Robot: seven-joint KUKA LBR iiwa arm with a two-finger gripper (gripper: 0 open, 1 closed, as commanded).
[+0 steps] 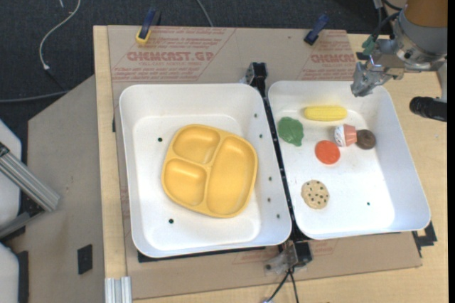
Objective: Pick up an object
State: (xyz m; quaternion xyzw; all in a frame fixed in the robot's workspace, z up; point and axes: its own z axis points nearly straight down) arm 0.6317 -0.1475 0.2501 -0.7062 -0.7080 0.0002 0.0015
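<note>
The right bin (pixel 398 173) holds several small items: a yellow corn cob (pixel 325 112), a green leafy piece (pixel 290 131), a red disc (pixel 328 152), a pink and white cupcake-like piece (pixel 345 135), a brown donut (pixel 365 139) and a chocolate chip cookie (pixel 315 193). My gripper (pixel 362 84) hangs over the bin's far edge, up and to the right of the corn cob. Nothing sits between its fingers. It is apart from every item.
The left bin (pixel 138 152) holds a yellow divided plate (pixel 210 169). Blue clamps (pixel 147 25) (pixel 316 29) pin the cardboard at the back. A black clip (pixel 256 72) joins the bins at the far edge. Cables lie on the dark floor behind.
</note>
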